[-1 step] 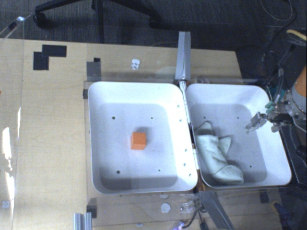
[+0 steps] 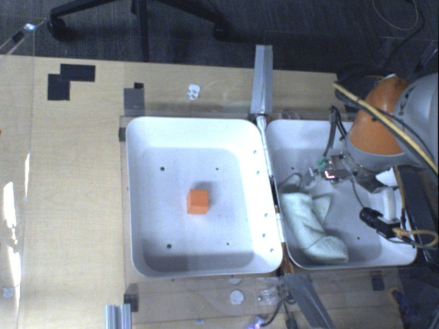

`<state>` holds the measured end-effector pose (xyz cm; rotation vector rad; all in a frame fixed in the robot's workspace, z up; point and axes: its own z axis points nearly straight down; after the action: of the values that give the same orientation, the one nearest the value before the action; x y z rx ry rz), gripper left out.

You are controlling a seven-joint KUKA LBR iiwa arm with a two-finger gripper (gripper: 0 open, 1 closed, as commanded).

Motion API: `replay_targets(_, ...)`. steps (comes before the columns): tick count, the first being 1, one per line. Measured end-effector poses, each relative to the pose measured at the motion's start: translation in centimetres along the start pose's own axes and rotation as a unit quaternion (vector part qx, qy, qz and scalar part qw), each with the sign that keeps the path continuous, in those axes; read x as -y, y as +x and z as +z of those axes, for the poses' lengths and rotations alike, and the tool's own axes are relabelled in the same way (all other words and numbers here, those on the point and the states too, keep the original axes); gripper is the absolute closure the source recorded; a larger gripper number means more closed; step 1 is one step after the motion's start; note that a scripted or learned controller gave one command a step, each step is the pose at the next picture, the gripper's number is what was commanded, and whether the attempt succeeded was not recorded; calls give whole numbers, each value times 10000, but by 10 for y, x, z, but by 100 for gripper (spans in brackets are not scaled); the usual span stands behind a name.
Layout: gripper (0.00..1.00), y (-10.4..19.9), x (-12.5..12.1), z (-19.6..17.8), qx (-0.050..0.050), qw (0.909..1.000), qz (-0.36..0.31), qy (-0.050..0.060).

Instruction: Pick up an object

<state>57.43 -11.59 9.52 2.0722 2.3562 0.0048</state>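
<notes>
A: Left bin (image 2: 144, 184)?
B: One orange cube (image 2: 198, 201), near the middle of the floor, lying free
A: Right bin (image 2: 302, 132)?
B: One crumpled white cloth (image 2: 310, 226); gripper (image 2: 328, 173) just above it, well apart from the cube, pincer state: cannot tell

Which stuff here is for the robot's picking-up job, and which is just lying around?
For the job:
gripper
white cloth in the right bin
orange block in the left bin

Just lying about:
black tape patches on the bench
chair base on the floor
</notes>
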Motion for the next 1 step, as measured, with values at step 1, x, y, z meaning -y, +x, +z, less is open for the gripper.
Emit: replay_targets(1,0,0,0,0,-1,10000,2,2)
